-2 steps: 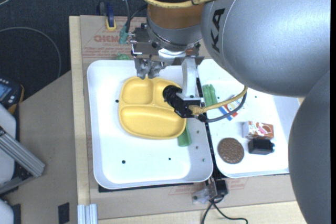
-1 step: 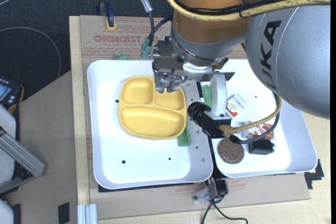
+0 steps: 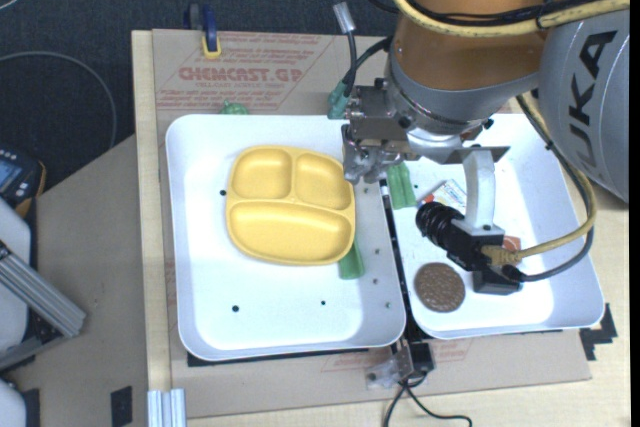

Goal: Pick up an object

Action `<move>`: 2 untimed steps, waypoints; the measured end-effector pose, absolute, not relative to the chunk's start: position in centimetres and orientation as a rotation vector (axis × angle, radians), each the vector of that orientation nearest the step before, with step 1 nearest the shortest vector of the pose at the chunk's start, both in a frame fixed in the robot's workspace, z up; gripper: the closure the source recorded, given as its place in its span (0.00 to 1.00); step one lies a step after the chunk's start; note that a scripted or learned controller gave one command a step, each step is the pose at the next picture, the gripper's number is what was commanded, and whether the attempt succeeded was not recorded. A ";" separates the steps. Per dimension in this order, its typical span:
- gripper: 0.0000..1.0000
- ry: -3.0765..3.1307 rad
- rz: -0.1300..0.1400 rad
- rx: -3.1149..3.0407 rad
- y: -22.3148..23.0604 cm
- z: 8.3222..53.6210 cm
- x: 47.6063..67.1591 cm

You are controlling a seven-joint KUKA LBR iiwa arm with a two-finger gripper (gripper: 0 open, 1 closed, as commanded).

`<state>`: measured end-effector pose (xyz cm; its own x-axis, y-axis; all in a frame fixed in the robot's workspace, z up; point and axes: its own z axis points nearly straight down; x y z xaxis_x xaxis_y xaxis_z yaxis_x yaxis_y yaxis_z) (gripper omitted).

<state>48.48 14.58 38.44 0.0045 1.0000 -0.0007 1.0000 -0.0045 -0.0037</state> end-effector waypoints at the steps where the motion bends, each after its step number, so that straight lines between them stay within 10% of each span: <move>1: 1.00 -2.224 0.000 -2.220 14.9 39.5 48.6; 2: 1.00 -2.225 -0.002 -2.220 15.0 40.5 48.6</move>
<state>48.61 14.99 40.49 -0.0025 1.0000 -0.0002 1.0000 0.0025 0.0021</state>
